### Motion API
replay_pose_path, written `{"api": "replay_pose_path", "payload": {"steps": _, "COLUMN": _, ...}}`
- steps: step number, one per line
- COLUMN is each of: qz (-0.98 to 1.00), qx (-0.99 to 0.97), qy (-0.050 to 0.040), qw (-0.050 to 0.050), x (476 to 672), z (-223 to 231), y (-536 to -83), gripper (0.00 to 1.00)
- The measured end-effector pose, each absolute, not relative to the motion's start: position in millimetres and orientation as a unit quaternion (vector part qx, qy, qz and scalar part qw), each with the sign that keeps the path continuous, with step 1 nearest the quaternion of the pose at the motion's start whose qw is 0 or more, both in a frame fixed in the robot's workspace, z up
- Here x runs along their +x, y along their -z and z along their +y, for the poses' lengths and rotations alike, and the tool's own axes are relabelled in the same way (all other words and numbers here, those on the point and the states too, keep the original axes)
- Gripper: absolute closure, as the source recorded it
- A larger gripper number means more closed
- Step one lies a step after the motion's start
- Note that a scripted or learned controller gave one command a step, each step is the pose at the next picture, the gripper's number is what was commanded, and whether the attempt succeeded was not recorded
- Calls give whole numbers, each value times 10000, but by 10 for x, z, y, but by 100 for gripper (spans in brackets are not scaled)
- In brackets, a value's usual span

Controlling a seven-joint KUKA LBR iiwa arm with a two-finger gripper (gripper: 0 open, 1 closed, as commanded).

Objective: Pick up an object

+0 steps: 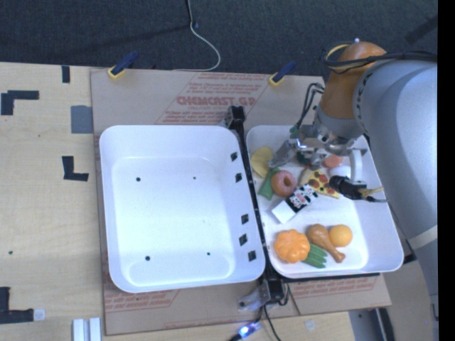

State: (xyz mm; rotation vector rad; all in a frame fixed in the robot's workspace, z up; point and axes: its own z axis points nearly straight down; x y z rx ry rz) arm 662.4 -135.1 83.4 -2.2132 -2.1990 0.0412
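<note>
The end effector (297, 150) hangs low in the right white bin (384, 251); whether it is apart or together, I cannot tell. A pink-frosted toy doughnut (284, 182) lies just below it.

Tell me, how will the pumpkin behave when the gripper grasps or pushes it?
The pumpkin looks round and smooth, so it may slip between fingers. Pushed, it probably rolls little, because the drumstick and a green piece lie against it. It looks like a toy, likely light.
</note>
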Motion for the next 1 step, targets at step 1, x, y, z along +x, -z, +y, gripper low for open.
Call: {"api": "replay_pose_path", "payload": {"steps": 1, "qz": -7034, "qx": -7106, "qy": -153, "qw": 63, "x": 6614, "z": -1083, "y": -837, "gripper": 0}}
